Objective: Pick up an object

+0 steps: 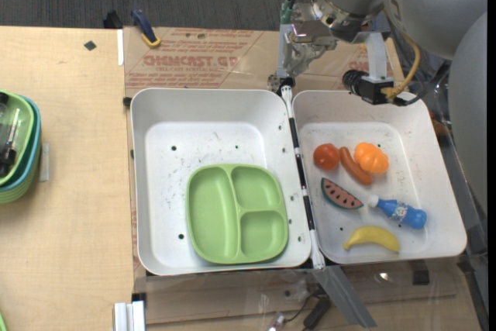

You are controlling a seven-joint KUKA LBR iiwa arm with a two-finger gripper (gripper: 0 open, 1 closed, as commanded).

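The pincer [288, 70] hangs above the bins' far rim at twelve o'clock, its opening impossible to judge. No object is lifted: tomato [326, 156], watermelon slice [341, 194] and banana [371, 239] (among others) lie in the right bin [434, 167], so the pick remains undone.

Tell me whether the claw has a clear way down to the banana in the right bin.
Probably yes. The banana lies alone near the front of the right bin, with nothing over it; the blue bottle sits just behind it. The claw hangs over the bins' far rim.
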